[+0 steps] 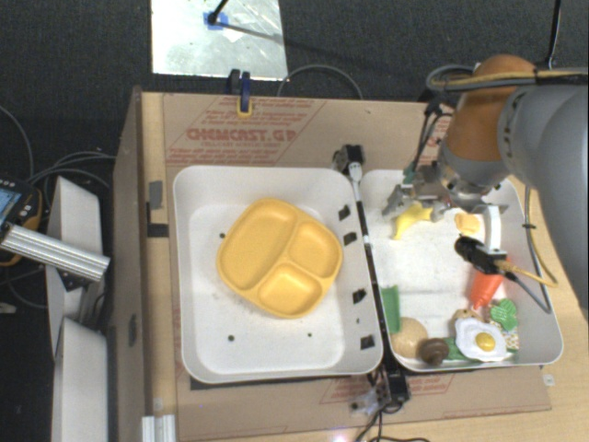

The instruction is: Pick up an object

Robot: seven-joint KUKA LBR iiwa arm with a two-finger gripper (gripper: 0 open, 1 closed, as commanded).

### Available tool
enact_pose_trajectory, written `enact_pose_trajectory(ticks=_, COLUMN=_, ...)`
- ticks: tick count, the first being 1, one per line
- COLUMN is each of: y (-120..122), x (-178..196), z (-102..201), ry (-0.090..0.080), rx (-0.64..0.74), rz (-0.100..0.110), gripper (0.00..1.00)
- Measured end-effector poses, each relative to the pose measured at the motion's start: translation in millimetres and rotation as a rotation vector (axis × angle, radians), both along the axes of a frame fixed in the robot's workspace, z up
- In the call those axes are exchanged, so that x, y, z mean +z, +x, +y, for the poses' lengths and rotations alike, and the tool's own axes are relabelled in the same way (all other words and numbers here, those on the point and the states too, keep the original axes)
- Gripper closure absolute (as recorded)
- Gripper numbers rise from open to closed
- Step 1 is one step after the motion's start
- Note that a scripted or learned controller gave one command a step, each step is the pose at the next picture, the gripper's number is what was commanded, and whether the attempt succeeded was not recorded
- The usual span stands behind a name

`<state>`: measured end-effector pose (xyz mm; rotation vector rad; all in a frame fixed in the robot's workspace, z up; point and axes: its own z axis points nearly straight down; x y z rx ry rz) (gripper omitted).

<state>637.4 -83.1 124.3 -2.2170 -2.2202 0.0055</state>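
Observation:
My gripper (419, 206) is low in the far part of the right bin (545, 339), directly over a yellow banana-shaped toy (410, 219). It is open, with one finger on each side of the toy's upper end. The toy rests on the bin floor and I cannot tell whether the fingers touch it. A small orange-yellow piece (467, 221) lies just right of the gripper. Nearer the front are a carrot (484, 287), a fried egg (483, 341), a green leafy piece (504, 313), a green strip (390, 306), a tan potato-like lump (409, 331) and a brown mushroom-like piece (433, 348).
The left bin (198, 339) holds a yellow divided plate (279, 256). A ridge (363, 247) with black clips separates the two bins. The arm's grey and orange body (515, 118) hangs over the right bin's far corner.

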Motion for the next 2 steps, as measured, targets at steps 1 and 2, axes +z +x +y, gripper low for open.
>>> enact_pose_trajectory(ticks=1, y=14.2, x=-41.7, z=-32.2, ry=-0.002, rx=-0.002, rz=-0.006, gripper=0.0)
enact_pose_trajectory(ticks=2, y=13.8, x=-29.3, z=-30.8, ry=0.0, rx=0.0, rz=-0.002, gripper=1.0)
